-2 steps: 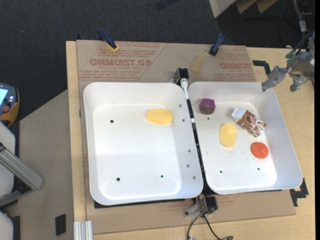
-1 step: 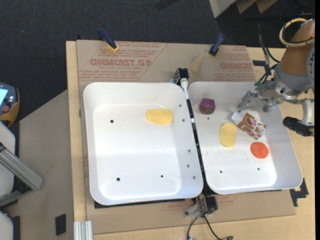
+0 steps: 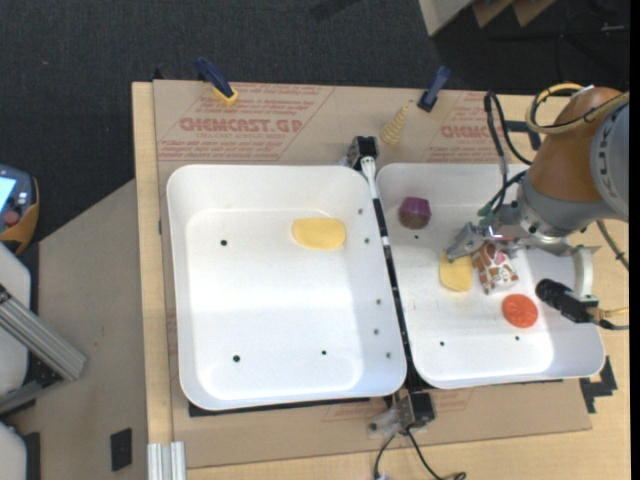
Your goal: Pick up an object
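Left bin (image 3: 200, 268), well to the left of the fingers: a flat yellow oval piece (image 3: 319, 233) lies alone on the white floor near the far wall. Right bin (image 3: 480, 368): a small purple block (image 3: 415, 211) sits to the upper left of the fingers, apart from them. A yellow wedge-shaped piece (image 3: 456, 274) lies just left of and below the fingertips; contact cannot be judged. The gripper (image 3: 483, 246), carried by the grey arm with its orange band (image 3: 565, 163), is lowered over a red-and-white patterned object (image 3: 495, 266), which lies directly at the fingers; whether the fingers are spread or closed on it cannot be told. A round orange-red piece (image 3: 519, 311) rests below and right of the fingers, apart.
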Action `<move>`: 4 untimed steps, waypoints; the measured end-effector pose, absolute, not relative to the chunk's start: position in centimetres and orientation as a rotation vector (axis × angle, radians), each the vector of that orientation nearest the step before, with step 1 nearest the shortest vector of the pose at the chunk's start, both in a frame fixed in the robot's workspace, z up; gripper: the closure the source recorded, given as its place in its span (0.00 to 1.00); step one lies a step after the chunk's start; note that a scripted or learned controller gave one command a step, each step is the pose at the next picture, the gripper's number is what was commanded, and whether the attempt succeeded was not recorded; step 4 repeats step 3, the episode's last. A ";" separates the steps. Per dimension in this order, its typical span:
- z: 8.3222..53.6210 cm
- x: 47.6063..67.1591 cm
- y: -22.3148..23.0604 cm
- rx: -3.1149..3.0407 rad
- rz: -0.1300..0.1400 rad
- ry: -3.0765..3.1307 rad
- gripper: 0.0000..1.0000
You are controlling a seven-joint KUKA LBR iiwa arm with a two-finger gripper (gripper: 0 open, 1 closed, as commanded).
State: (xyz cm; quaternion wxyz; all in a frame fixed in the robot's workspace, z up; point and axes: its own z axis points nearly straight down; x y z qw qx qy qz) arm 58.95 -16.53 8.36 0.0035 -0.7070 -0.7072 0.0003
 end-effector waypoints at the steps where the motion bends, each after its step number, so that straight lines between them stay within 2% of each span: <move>1: 9.8 59.4 -16.9 -2.228 -0.004 -2.225 1.00; 2: 19.1 61.2 -7.4 -2.215 -0.014 -2.237 1.00; 3: 27.3 64.7 -0.7 -2.217 -0.015 -2.237 1.00; 4: 27.3 64.7 -0.7 -2.217 -0.015 -2.237 1.00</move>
